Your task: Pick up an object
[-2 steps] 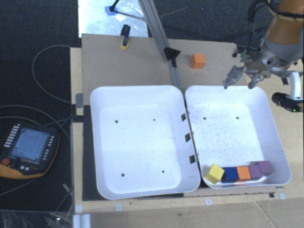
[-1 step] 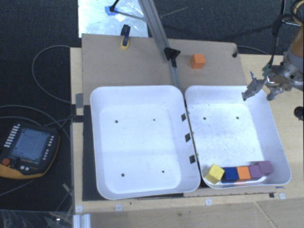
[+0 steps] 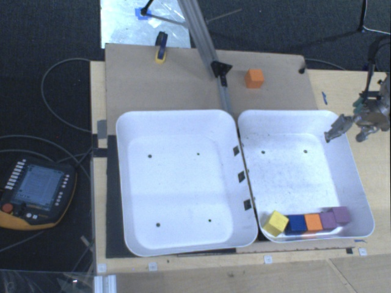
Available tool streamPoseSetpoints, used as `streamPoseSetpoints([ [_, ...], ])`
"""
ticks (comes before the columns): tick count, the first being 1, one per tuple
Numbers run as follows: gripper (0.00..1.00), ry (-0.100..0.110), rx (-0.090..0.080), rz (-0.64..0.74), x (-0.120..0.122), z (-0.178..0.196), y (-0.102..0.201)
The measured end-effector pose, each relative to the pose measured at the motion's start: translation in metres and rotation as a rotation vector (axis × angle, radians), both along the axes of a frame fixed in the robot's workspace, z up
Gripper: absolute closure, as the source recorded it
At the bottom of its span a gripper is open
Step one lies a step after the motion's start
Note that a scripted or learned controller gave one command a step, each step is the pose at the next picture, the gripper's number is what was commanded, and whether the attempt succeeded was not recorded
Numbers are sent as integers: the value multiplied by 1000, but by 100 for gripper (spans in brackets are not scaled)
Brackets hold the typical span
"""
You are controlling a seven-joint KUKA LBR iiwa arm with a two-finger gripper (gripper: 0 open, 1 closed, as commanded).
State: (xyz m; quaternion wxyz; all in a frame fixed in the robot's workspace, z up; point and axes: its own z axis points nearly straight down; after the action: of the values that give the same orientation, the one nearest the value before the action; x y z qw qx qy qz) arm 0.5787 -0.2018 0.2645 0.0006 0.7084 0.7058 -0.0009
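Along the near wall of the right bin (image 3: 348,163) lies a row of small blocks: a yellow block (image 3: 276,223), a blue block (image 3: 297,224), an orange block (image 3: 313,222) and two purple blocks (image 3: 335,217). My gripper (image 3: 348,132) hangs at the bin's far right rim, well above and away from the row. Its two fingers are spread apart with nothing between them.
The left bin (image 3: 131,163) sits beside the right one. A lone orange cube (image 3: 254,78) rests on the brown board behind the bins. A metal pole (image 3: 201,38) slants down to the gap between the bins. A pendant (image 3: 35,191) lies at far left.
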Motion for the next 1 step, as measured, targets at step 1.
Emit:
streamPoseSetpoints([
  [1,0,0,3,12,3,-27,41],
])
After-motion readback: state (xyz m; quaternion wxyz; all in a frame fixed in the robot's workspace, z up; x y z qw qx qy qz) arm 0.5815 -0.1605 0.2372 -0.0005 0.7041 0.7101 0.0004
